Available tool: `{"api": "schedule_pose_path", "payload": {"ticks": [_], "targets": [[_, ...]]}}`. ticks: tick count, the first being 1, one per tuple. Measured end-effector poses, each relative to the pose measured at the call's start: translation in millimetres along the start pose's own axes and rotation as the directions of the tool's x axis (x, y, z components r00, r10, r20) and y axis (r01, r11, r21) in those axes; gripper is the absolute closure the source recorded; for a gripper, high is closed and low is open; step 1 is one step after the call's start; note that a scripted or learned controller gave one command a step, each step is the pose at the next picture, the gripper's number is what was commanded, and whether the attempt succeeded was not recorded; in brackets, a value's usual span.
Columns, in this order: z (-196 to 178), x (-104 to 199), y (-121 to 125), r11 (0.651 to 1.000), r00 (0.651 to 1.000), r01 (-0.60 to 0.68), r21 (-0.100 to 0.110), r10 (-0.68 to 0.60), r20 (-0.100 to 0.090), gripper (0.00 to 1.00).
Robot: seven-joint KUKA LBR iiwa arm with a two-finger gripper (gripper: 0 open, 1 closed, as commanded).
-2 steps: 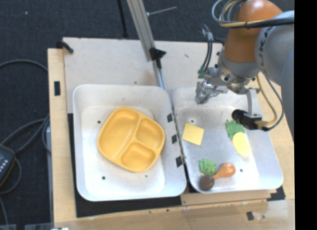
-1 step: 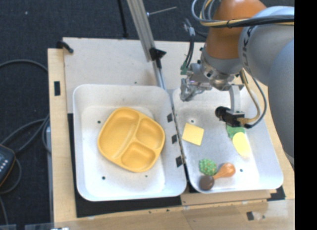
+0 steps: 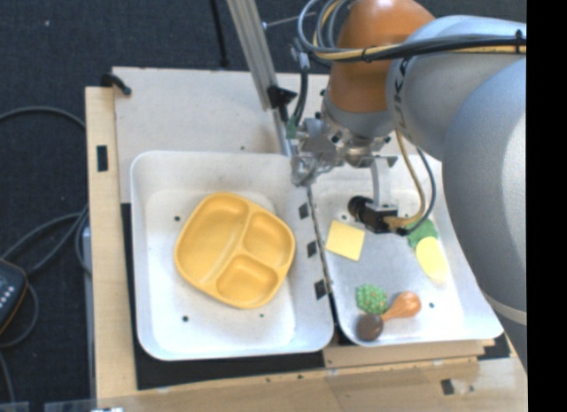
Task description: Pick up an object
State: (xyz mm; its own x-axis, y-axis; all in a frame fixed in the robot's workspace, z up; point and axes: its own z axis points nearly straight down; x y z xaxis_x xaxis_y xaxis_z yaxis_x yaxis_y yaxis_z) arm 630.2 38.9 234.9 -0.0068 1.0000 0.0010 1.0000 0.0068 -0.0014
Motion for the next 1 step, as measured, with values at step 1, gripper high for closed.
{"api": "schedule_pose_path", "payload": {"ticks": [1], "targets": [[-7.3,43.9,0.7,1.000,1.000,0.001,-0.003,-0.001,0.000,1.00]]}}
